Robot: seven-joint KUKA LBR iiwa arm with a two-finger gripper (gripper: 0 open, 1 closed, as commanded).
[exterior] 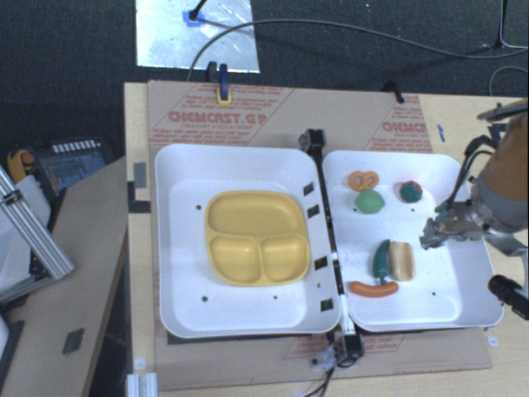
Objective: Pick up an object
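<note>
The right bin [438, 304] holds several small food toys. A pretzel [363, 179] and a green ball [369, 202] lie at its far left. A teal-and-red piece [411, 191] sits further right. Near the front lie a bread roll [402, 260] with a dark green piece [381, 260] against its left side, and an orange sausage [374, 289] below them. My gripper [436, 232] hangs over the bin's right part, to the right of the roll and apart from it. Nothing shows between its fingers.
The left bin [178, 222] holds a yellow divided tray [254, 236]. A black divider with clips [324, 238] runs between the bins. The arm [504, 180] comes in over the right bin's right rim. Cables lie beyond the bench.
</note>
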